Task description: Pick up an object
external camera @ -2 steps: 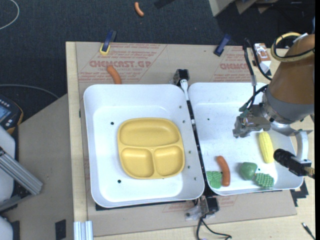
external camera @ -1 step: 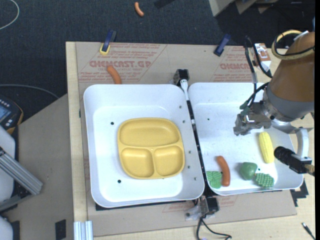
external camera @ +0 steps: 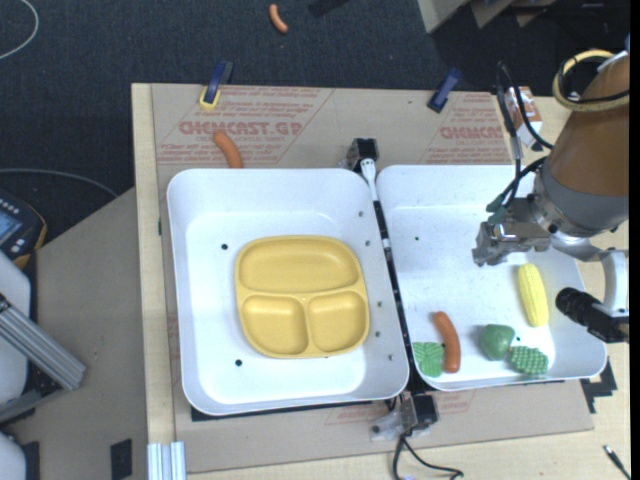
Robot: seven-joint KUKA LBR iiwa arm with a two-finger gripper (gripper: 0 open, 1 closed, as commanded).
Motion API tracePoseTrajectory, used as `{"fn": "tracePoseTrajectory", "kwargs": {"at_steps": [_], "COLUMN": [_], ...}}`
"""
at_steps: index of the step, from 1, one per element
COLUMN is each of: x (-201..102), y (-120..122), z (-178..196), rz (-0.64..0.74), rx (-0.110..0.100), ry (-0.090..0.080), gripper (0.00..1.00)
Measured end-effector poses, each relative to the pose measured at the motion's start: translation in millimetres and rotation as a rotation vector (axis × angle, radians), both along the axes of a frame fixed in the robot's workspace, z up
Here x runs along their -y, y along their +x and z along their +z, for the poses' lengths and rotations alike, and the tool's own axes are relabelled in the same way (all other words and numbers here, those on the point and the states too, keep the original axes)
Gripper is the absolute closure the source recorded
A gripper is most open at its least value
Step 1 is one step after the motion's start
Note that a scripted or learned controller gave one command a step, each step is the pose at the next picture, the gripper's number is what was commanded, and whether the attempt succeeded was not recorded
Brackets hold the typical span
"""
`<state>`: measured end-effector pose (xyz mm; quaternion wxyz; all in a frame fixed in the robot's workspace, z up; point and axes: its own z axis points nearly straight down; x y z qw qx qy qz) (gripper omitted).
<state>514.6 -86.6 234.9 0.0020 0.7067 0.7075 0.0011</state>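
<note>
The corn cob (external camera: 532,294) lies in the right bin (external camera: 440,198), near its right wall, just beside the gripper (external camera: 497,247), whose grip I cannot tell. A sausage (external camera: 447,340), green leaf (external camera: 428,358) and two green vegetables crowd the front edge; bare floor lies behind.

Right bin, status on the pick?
End effector over right bin, nothing seen held. Corn cob beside it, untouched. Sausage and green pieces along front edge, apart.

Yellow corn cob (external camera: 532,294), lying lengthwise, right bin (external camera: 430,208)
</note>
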Motion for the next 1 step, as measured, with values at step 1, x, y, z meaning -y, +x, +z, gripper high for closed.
{"fn": "tracePoseTrajectory", "kwargs": {"at_steps": [1], "x": [11.2], "y": [-9.3], "z": [-7.5], "rz": [-0.003], "rx": [-0.007], "ry": [0.002], "gripper": [1.00]}}
